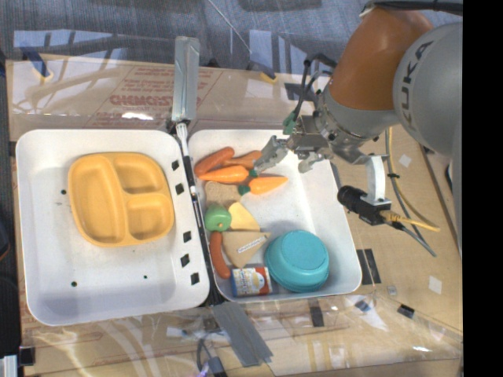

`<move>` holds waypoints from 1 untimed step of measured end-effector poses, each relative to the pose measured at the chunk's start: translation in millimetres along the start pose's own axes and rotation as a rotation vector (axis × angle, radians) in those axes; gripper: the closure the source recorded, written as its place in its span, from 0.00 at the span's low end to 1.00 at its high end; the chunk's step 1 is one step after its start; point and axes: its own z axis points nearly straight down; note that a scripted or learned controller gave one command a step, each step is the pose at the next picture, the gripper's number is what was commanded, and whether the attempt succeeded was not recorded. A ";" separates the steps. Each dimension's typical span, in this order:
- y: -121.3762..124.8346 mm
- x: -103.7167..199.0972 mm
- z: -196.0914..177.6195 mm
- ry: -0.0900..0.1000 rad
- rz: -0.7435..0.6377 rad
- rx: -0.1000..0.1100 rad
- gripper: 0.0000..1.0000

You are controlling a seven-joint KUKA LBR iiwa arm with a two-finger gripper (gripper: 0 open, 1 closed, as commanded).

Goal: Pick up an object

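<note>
A: Cardboard covers the bench (94,93), with grey carpet beyond its far edge. State the bin layout.

B: Two shallow white bins sit side by side. The left bin (47,289) carries one yellow divided tray (120,197), placed toward its far-left part. The right bin (334,210) carries all the small items.

A: List the contents of the right bin.

B: Far end: three carrots. One carrot (214,161) lies at a slant against the left wall; a second carrot (226,175) lies just below it; a third carrot (267,184) with a green stem end lies to their right, touching the second. Middle: a green apple (218,217) against the left wall, with a yellow cheese wedge (244,217) just beside it. Near end: a sausage (219,255) along the left wall, a bread slice (242,247), a small can (251,280) lying on its side, and a teal bowl (298,260) turned upside down (it touches the can and overlaps the bread).

A: Arm position?

B: The arm (393,61) reaches in from the right, with its orange band above the wrist. The gripper (273,154) hangs over the far end of the right bin, just above the third carrot.

A: Gripper state?

B: Its fingers stand apart, and nothing sits between them. All three carrots rest on the bin floor.
</note>
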 end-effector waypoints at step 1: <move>30.6 8.3 184.2 0.001 0.133 0.004 0.00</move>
